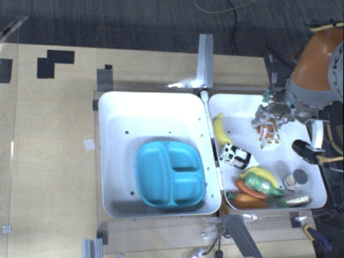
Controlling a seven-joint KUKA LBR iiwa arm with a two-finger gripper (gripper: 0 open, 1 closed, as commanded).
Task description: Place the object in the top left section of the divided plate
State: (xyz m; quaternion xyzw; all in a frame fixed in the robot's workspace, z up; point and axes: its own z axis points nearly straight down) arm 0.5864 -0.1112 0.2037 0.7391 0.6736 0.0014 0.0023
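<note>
At the near edge of the desk (48,160), the right bin (314,198) holds a heap of toy food: a carrot (248,200) lying along the front wall, a green bottle (260,185) and a banana (262,174) stacked just behind it. A little farther back lies a black-and-white cow-patterned toy (235,156), and beyond that a second yellow banana (220,129), its long axis running front to back beside the divider. In the left bin (115,109) sits the blue divided plate (170,172), all its sections bare, so nothing has been delivered. Farthest back, the gripper (271,123) hangs over the rear of the right bin, with an orange-and-white piece (269,135) at its fingers; whether they are clamped on it or merely above it, I cannot tell. Which object is the task's own is unclear. The carry across to the plate's top left section remains.
</note>
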